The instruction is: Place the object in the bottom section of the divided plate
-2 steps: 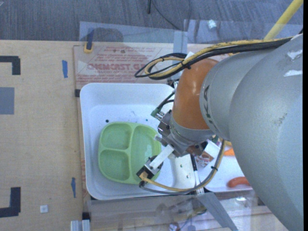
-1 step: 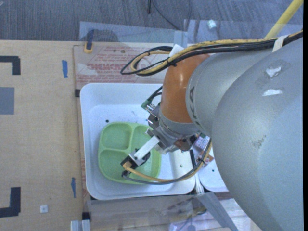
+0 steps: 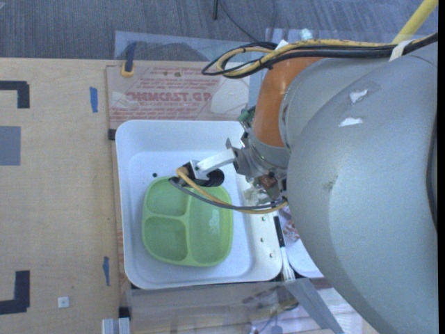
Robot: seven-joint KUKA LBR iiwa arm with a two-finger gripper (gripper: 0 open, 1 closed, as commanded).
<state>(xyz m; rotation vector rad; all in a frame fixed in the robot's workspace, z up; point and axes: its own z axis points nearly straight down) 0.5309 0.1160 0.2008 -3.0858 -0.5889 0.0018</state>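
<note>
In the camera view, one white bin (image 3: 174, 139) is seen whole near the middle of the wooden bench (image 3: 55, 207). A pale curve of a second bin (image 3: 306, 259) is seen just beside the first bin's right edge, under the arm. One green divided plate (image 3: 167, 241) is counted. It lies flat on the floor of the whole bin, toward the bin's lower left corner and close to its left wall. Three sections are counted in the plate: two smaller ones along its left side, one above the other, and one larger one along its right side. Which object is to be placed cannot be told. Two short strips of blue tape (image 3: 92, 99) are counted on the bench, left of the bin. One printed cardboard sheet (image 3: 167, 92) is seen at the bin's top edge.

One grey arm (image 3: 368, 186) is seen reaching in from the right and covering the right side of the bench. Its orange band (image 3: 272, 113) is held above the bin's upper right corner. The gripper (image 3: 263, 185) is lowered at the bin's right edge, just beside the plate's upper right rim. Whether it is open or closed cannot be told.
</note>
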